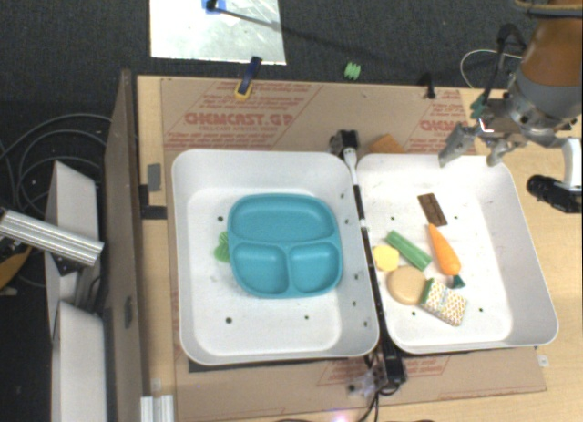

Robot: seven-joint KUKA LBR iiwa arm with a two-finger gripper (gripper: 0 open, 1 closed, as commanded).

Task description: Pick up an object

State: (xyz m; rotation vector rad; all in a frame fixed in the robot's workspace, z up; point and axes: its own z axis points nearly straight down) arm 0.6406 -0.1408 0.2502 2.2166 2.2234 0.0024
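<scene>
One arm [547,56] reaching from right, tool [474,149] spread wide, empty, above right bin's [524,229] far edge

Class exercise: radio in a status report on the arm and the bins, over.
End effector open, above right bin's far edge, holding nothing. Carrot lies unpicked. Nothing blocking it.

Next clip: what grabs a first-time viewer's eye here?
The blue divided tray in the left bin stands out first. In the right bin sits a cluster of toy food, with an orange carrot brightest. The pincer hovers, fingers spread, over that bin's far rim.
</scene>
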